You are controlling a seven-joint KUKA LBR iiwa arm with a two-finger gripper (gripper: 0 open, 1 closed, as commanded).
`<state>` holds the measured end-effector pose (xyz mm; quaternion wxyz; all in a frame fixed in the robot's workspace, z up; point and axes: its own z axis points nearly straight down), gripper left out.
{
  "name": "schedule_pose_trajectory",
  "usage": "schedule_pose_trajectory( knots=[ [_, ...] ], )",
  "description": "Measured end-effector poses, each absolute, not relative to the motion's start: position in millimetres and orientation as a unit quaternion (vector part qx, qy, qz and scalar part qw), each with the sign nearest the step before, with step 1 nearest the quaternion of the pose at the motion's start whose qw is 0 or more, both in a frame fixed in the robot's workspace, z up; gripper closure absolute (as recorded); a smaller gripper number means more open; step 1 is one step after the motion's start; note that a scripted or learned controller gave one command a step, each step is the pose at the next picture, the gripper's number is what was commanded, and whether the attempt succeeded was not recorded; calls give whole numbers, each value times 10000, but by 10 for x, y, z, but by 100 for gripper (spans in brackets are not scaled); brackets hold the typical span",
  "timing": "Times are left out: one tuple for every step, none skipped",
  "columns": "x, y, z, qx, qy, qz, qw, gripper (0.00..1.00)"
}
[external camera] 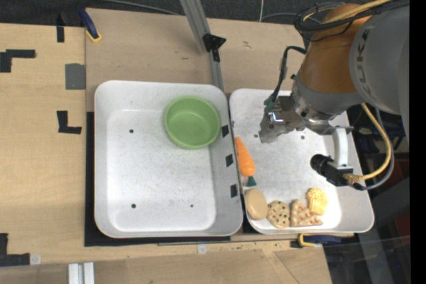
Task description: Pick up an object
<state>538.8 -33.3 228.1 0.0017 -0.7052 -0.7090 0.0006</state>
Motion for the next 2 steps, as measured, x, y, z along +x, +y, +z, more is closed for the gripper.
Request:
schedule_pose_trajectory(
  knots=[
    [5411,138,2338,-7046,-7096,1,13,100],
    [5282,632,2313,-7046,-7096,7,17,100]
  ],
)
